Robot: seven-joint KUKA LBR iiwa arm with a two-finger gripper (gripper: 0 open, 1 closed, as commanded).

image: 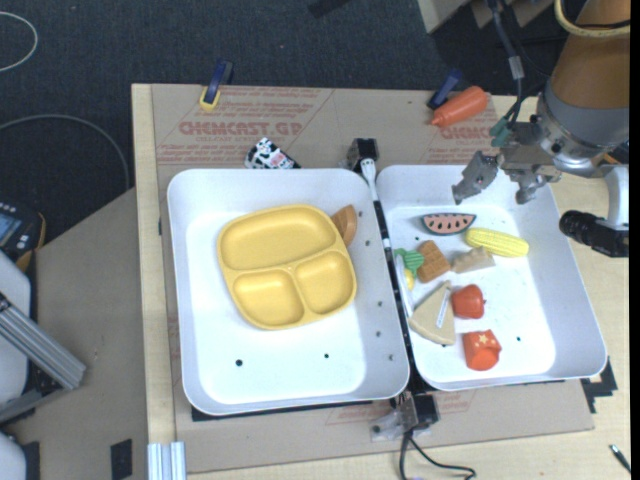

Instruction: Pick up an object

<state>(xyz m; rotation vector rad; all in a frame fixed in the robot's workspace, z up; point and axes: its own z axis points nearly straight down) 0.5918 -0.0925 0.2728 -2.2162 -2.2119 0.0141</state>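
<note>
My gripper (498, 181) hangs over the far part of the right bin (570, 298), its two fingers spread apart with nothing between them. Below it lie toy foods: a watermelon slice (447, 223), a yellow corn cob (497, 242), a tan block (474, 260), a brown piece with green (428, 261), a sandwich wedge (434, 315), a red tomato (467, 301) and a red piece with a star (481, 349). The watermelon slice is the nearest to the fingers.
The left bin (200, 348) holds a yellow divided plate (287, 265) with a brown item (345, 223) at its far right edge. An orange carrot (459, 107), a black-and-white toy (270, 154) and a blue-yellow clamp (213, 86) lie on the cardboard behind the bins.
</note>
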